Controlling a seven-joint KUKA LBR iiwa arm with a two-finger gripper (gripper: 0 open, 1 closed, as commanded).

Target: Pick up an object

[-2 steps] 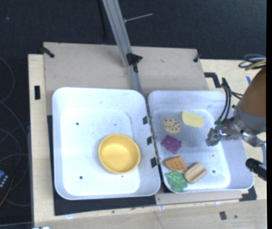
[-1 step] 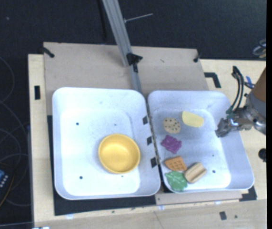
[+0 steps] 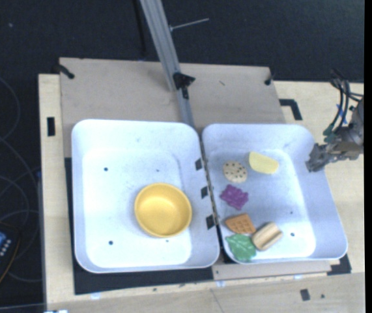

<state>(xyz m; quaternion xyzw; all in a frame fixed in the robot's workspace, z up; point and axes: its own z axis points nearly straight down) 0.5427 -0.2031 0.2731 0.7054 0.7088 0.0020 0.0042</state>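
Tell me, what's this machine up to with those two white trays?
A robot arm reaches in from the right; its gripper is over the right bin's outer rim, with nothing visibly in it. Its job is to pick up an object. That bin holds a yellow piece, a spotted cookie, a purple piece, an orange cracker, a green piece and a tan roll. The left bin holds a yellow bowl.
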